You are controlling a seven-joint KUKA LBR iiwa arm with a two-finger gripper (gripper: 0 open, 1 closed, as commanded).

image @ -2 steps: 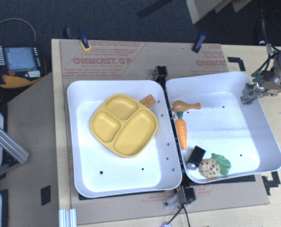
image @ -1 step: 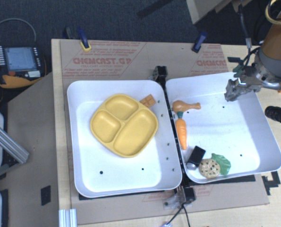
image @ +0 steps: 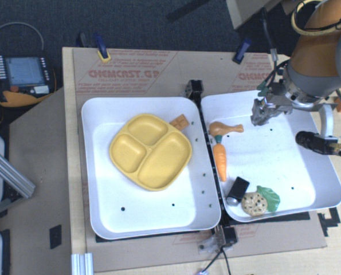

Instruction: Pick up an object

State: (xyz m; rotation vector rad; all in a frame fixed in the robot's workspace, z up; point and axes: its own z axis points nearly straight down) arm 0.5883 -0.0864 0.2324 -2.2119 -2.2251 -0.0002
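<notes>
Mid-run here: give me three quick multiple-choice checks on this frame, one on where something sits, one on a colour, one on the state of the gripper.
1. Where does the yellow divided plate lie?
A. In the left bin
B. In the right bin
C. On the cardboard outside both bins

2. What colour is the carrot in the right bin?
A. Blue
B. Orange
C. White

3. How does the gripper stand?
A. Clamped on the carrot
B. Clamped on the cookie
C. Over the right bin's upper part, with nothing between its fingers

Key: 1 A, the plate sits in the middle of the left bin. 2 B, the carrot is orange with a green top. 3 C, the gripper hangs to the right of the drumstick, apart from every object.
</notes>
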